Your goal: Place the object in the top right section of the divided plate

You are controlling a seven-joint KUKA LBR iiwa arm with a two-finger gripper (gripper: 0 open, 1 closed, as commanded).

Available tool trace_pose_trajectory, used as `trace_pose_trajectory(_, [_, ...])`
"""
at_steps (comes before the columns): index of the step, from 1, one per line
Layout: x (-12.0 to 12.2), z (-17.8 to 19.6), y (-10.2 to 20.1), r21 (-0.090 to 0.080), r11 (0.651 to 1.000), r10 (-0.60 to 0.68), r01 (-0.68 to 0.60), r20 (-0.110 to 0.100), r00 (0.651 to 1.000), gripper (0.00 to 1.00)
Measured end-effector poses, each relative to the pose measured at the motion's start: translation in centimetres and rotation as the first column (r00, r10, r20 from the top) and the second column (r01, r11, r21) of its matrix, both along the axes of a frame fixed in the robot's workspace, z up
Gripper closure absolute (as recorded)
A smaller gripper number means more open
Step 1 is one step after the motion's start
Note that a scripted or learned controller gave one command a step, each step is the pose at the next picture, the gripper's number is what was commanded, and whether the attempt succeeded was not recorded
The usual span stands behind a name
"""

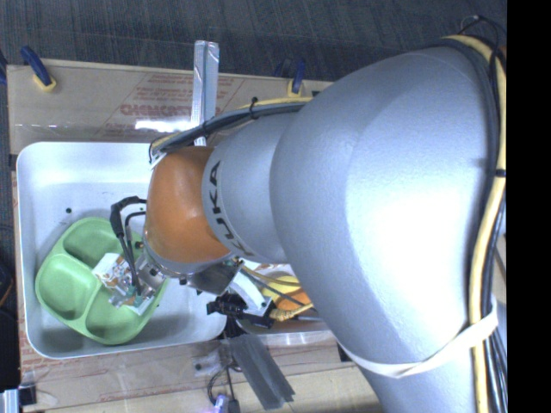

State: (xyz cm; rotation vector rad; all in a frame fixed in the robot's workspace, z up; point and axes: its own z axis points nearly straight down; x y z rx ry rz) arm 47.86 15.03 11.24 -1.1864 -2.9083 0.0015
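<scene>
Grey metal took up most of the camera view: the arm point(379, 205) reached in from the right, its broad rounded housing covering the right-hand bin almost entirely. Toward the wrist the grey gave way to the orange band point(176, 205), which hung over the dividing strip between the two bins. A bundle of dark cables ran along the top of the arm, and a yellowish cable followed the housing's far right edge.

The left white bin point(52, 166) lay on a cardboard-covered bench point(112, 101) held down with blue clamps point(39, 69) at the back edge. Inside that bin, toward its front left, sat the green divided plate point(65, 278), with three sections visible.

The gripper point(129, 284) pointed down over the plate's right side, just below the orange band. Whether it was apart or together could not be told, as the wrist and its fittings hid that detail. Directly beneath it a small white object with coloured markings point(110, 269) lay on the plate, about where the section walls meet, on the plate's right half; which section it rested in could not be told.

Under the arm, at the edge of the right bin, a patch of yellow and orange items point(288, 298) peeked out.
</scene>
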Motion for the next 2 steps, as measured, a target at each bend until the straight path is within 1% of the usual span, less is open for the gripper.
trace_pose_trajectory(1, [-0.1,28.2,3.7,-0.003,0.989,-0.149,0.149,-0.001,0.989,1.0])
trace_pose_trajectory(2, [-0.1,23.1,4.6,-0.005,0.989,-0.145,0.145,-0.004,0.989,1.0])
